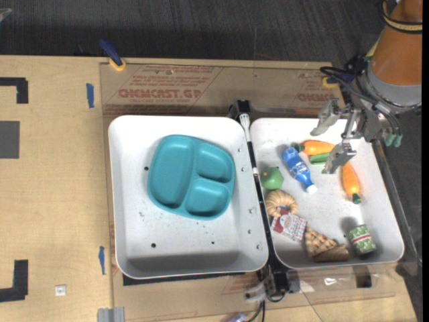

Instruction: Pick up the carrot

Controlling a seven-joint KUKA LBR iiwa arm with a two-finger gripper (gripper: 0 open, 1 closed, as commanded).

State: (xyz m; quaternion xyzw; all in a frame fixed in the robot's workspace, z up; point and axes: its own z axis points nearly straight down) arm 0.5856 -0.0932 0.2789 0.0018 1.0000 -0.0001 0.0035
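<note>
The carrot (350, 180) is an orange toy with a dark green tip, lying lengthwise near the right wall of the right bin (392, 247). My gripper (338, 139) hangs over the bin's upper part, just up and to the left of the carrot. Its grey fingers (334, 159) are spread open with nothing between them. The lower fingertip ends close to the carrot's upper end, apart from it.
An orange-and-green toy vegetable (316, 147) and a blue bottle (297, 168) lie just left of the gripper. Further down are a green piece (272, 178), a bread toy (278, 200), a red-white packet (289, 225), a waffle (323, 245) and a green can (362, 240). The left bin (127, 247) holds a teal divided plate (191, 175).
</note>
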